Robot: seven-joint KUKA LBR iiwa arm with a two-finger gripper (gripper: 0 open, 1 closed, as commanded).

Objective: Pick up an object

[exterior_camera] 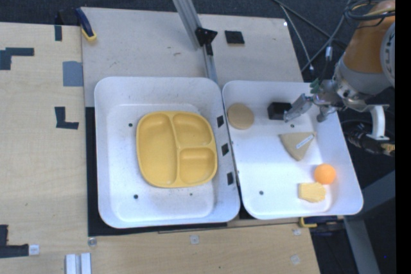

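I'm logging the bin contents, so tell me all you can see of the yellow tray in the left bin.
The yellow tray is a rounded rectangle of what looks like plastic, with three compartments: one long on the left, two smaller on the right. It lies flat, open side up, slightly rotated, on the floor of the left bin. Nothing else touches it.

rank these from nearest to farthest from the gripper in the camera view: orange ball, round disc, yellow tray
Measured from the gripper:
1. Round disc, to its left in the right bin.
2. Orange ball, lower in the view, near that bin's right wall.
3. Yellow tray, in the left bin.
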